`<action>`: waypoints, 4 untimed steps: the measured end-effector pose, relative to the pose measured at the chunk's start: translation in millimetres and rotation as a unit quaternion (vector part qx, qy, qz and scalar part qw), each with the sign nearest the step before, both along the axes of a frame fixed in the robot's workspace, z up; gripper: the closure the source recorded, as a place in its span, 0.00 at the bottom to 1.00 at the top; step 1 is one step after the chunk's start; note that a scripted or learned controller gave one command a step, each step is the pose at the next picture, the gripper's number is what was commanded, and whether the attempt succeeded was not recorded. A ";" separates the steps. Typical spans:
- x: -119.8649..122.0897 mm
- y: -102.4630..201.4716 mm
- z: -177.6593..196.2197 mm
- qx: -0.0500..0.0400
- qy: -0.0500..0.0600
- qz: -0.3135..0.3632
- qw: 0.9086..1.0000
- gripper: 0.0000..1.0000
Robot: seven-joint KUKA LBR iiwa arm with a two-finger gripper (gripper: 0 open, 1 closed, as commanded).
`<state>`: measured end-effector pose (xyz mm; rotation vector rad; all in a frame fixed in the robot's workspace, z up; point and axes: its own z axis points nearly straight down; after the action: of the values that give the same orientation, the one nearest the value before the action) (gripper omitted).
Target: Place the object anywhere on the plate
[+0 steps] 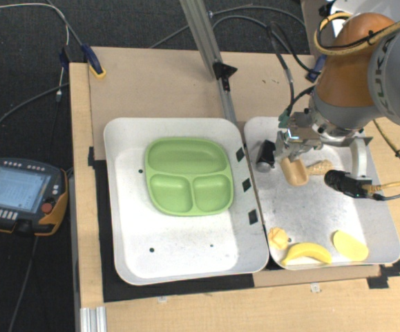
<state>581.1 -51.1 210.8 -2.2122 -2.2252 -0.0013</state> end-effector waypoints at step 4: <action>-48.6 195.7 2.3 0.000 0.001 0.000 1.000 1.00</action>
<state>532.5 144.6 213.1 -2.2104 -2.2254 0.0025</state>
